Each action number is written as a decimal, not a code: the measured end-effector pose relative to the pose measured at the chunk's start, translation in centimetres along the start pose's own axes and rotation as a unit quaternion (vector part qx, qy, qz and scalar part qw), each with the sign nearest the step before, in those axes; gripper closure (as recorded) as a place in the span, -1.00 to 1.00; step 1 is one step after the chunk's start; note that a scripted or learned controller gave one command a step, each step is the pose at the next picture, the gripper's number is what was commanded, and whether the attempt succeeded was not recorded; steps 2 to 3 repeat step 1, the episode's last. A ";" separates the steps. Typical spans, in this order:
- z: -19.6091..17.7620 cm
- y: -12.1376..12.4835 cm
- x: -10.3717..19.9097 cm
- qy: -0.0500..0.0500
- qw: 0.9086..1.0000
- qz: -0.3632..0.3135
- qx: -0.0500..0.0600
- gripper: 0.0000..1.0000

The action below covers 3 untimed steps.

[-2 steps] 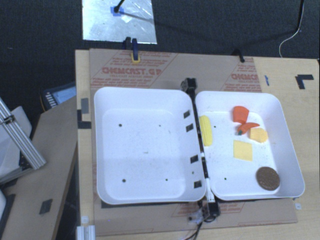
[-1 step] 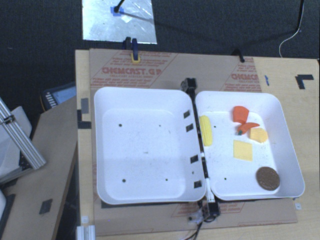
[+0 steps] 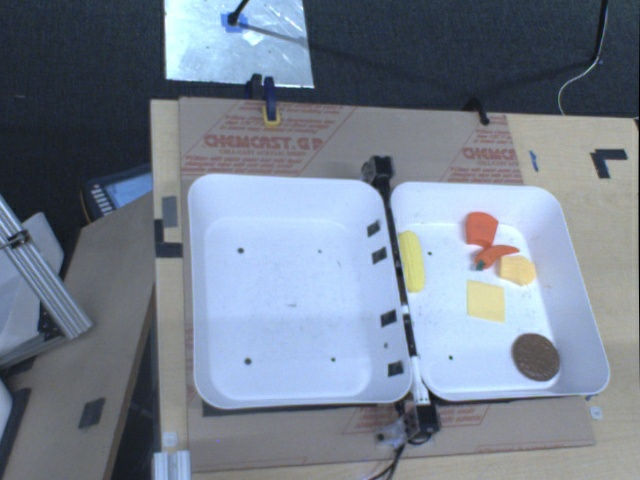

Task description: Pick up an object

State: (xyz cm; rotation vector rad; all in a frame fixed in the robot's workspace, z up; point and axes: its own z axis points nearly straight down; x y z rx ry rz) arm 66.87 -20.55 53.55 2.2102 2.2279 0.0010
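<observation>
The right bin (image 3: 575,268) holds several small items. A yellow corn cob (image 3: 411,260) lies along its left wall. An orange carrot-like piece (image 3: 482,234) sits near the back, with a yellow-orange chunk (image 3: 518,269) just right of it. A flat yellow square (image 3: 487,301) lies in the middle, and a brown round disc (image 3: 536,356) rests near the front right corner.
The left bin (image 3: 200,298) stands beside the right one on a cardboard-covered bench (image 3: 330,138). A clamp (image 3: 268,96) sits at the bench's back edge, below a shiny metal sheet (image 3: 238,26). An aluminium frame (image 3: 40,278) stands at the far left.
</observation>
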 end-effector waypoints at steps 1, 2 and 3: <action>0.0 0.0 0.0 0.000 1.000 0.000 0.000 1.00; 0.0 0.0 0.0 0.000 1.000 0.000 0.000 1.00; 0.0 0.0 0.0 0.000 1.000 0.000 0.000 1.00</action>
